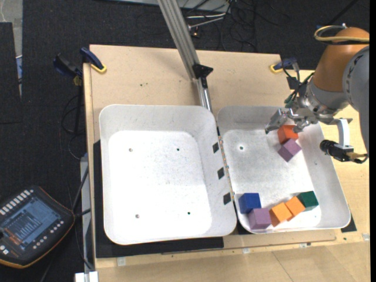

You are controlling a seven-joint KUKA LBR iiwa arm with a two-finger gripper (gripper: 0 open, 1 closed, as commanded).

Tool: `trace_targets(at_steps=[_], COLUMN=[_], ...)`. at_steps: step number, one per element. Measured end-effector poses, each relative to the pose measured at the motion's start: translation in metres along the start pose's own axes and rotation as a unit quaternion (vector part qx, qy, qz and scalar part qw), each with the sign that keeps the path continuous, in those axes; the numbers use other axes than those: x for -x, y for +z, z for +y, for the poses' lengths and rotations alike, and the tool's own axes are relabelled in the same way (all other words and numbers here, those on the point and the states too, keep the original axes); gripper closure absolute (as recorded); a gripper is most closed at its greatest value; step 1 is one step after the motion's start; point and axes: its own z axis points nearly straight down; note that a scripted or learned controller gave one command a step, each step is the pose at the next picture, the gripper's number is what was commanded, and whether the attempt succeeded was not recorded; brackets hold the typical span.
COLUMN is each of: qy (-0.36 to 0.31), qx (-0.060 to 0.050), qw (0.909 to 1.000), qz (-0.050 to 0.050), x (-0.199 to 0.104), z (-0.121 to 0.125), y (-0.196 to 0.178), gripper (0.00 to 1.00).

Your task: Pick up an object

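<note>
On the counter's (153,75) left half sits a white bin (117,119) with nothing to grasp in it; the blocks are all in the right bin (332,184). Along that bin's near edge lie a blue cube (249,201), a purple cube (260,217), an orange block (284,210) and a green cube (307,200), packed close together. Up toward the bin's far right corner, an orange-red cube (286,133) and a lilac cube (289,150) touch each other, and the gripper (289,122) hovers right over the orange-red one. From here I cannot tell whether it is parted or closed. To do this well, I would drop straight down, straddle the orange-red cube without nudging its lilac neighbour, then squeeze and lift slowly. No brand or writing is legible anywhere.
</note>
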Motion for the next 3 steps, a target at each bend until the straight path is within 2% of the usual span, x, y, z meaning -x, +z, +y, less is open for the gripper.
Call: trace_targets(at_steps=[1, 2, 3], qy=[-0.001, -0.002, -0.002], qx=[0.005, 0.007, 0.001], qw=[1.0000, 1.0000, 1.0000], qz=[-0.001, -0.002, 0.001], x=[0.001, 0.001, 0.005], z=[0.004, 0.005, 0.016], y=[0.002, -0.007, -0.059], gripper=[0.00, 1.00, 1.00])
